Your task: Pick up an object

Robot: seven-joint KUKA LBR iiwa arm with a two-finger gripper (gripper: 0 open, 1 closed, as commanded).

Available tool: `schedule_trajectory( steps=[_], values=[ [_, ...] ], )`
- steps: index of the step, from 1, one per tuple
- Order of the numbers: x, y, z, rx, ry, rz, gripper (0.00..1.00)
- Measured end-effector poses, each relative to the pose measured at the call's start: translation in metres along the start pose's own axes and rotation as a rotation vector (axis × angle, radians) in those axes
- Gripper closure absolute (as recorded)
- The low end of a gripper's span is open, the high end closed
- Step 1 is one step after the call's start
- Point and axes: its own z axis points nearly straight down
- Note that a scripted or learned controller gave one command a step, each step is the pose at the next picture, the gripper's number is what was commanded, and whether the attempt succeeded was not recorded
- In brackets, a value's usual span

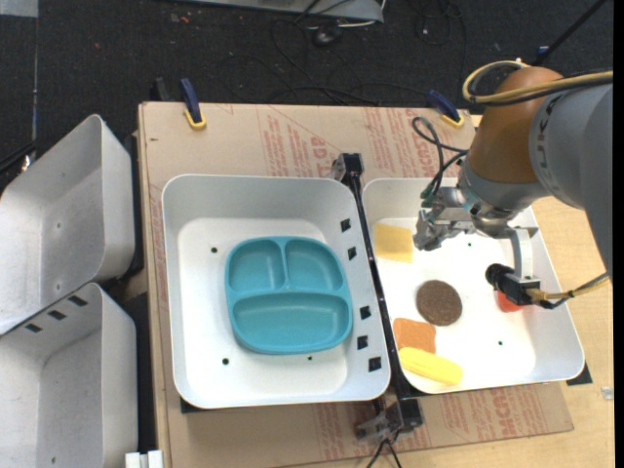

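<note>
Brown cardboard (263,135) printed with faint red lettering, too blurred and turned to read, covers the bench under two shallow white bins. Grey arm with its orange band reaches in, and the pincer (430,230) hangs over the right-hand white bin (561,344); whether it grips anything I cannot tell. Just left of the pincer lies a pale yellow square slab (394,241). Below it sits a dark brown round disc (440,302), then an orange wedge (414,334) touching a bright yellow oblong piece (432,367). Far left of the pincer, a teal compartment tray (288,294) rests in the left-hand white bin (185,261)
</note>
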Motion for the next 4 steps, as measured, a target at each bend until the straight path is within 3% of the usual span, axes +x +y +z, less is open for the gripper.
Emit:
schedule_trajectory(
  steps=[2,4],
  values=[
    [0.008,0.001,-0.114,-0.005,0.0,-0.005,1.0],
    [0.11,-0.015,-0.106,0.002,0.002,-0.01,1.0]
  ],
)
